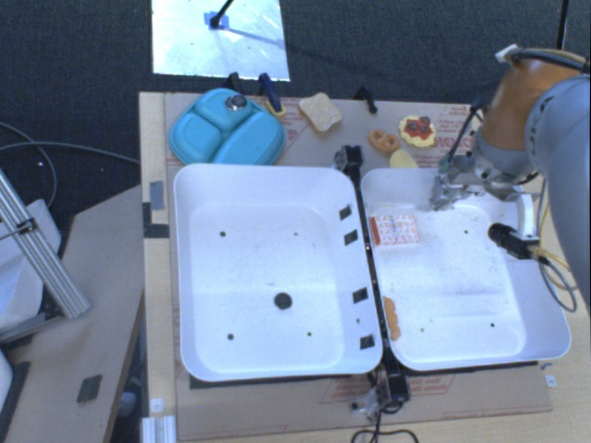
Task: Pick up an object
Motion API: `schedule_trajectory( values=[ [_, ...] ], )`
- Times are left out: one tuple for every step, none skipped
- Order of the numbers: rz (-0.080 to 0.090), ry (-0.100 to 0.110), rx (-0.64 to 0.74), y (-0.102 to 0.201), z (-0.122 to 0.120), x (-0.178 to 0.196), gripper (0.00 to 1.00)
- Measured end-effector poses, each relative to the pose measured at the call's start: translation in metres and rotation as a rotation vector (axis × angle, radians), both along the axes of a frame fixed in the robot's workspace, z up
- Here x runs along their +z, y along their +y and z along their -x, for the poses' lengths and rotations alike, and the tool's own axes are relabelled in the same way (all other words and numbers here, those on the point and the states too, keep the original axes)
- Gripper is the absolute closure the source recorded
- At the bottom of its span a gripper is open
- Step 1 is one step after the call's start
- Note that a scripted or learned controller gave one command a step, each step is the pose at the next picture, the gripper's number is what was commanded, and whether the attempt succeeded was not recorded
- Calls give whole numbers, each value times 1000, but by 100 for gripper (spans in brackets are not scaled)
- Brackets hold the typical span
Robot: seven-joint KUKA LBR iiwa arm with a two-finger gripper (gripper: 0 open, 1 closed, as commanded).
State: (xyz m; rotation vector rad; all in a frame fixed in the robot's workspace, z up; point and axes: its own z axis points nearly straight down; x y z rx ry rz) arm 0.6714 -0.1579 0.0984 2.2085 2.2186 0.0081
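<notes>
In the right bin (517, 340) a flat white packet with red print (394, 230) lies near the left wall, toward the back. An orange-brown piece of food (391, 317) rests against the same wall, closer to the front. A small dark round thing (283, 300) sits on the floor of the left bin (199, 247). My gripper (446, 195) hangs over the back part of the right bin, to the right of the packet and apart from it. Nothing shows between its fingers.
Behind the bins on the bench lie a blue sectioned plate (226, 129), a slice of toast (319, 112), a pretzel (383, 140), a small tart with red topping (417, 130) and a pale yellow piece (403, 160). A black divider with clips (360, 238) runs between the bins.
</notes>
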Motion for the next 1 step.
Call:
schedule_trajectory(
  values=[
    [-2,1,-6,4,84,-10,100]
  ],
)
